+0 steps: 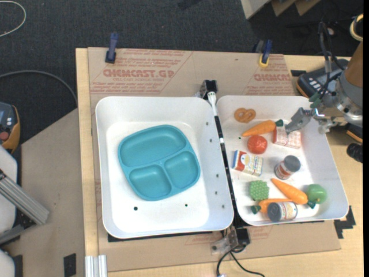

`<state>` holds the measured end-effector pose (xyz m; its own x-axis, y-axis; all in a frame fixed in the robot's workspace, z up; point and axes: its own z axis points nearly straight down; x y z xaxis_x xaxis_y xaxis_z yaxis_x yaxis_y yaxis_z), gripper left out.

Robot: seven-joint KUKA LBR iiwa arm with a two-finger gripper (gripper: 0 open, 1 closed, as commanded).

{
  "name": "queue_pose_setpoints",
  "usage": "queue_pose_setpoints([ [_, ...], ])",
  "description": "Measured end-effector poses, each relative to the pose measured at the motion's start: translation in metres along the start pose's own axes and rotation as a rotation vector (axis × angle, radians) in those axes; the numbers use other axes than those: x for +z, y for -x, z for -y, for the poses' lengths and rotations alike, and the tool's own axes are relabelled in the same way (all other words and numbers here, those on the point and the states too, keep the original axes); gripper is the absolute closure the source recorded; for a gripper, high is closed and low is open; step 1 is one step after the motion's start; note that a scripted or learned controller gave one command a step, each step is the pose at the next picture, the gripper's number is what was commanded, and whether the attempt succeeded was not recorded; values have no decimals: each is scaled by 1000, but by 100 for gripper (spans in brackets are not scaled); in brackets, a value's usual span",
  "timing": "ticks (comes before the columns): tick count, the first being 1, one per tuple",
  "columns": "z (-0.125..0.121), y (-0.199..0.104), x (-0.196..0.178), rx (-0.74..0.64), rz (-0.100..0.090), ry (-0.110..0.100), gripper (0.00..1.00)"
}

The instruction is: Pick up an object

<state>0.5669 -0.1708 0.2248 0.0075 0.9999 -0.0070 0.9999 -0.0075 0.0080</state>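
The right bin (328,166) holds all the small objects, and they lie close together, so the main risk is a poor grasp. The gripper (300,120) hangs over the far side of this bin, just above a pink carton (286,138), which seems the likely target. Whether the gripper is released or clenched cannot be told here, and nothing is seen held in it. The carton lies just beside an orange carrot (259,128) and a red tomato (258,145). A descent a little off centre could push the carton aside, or close on its edge and let it slip. The round tomato could also roll if it is touched.

The count, from large to small:
- Two white bins; the left bin (101,154) holds one teal divided plate (158,161).
- Two carrots, with the second carrot (288,190) nearer the camera.
- Two cartons, counting a small white carton (248,163).
- Two cans: an upright can (286,167) and a lying can (282,210).
- One green fruit (316,194).
- One tomato.
- One green knobbly piece (259,189).
- One pretzel (244,115).
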Motion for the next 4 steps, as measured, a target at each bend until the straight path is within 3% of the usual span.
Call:
queue_pose_setpoints([
  [1, -47, 0, -33, -9, -3, 1, 0],
  [2, 9, -98, -20, -16, -13, -14, 0],
  [3, -15, -65, 148, -5, -8, -15, 0],
  [4, -17, -66, 129, -6, -6, -5, 100],
])
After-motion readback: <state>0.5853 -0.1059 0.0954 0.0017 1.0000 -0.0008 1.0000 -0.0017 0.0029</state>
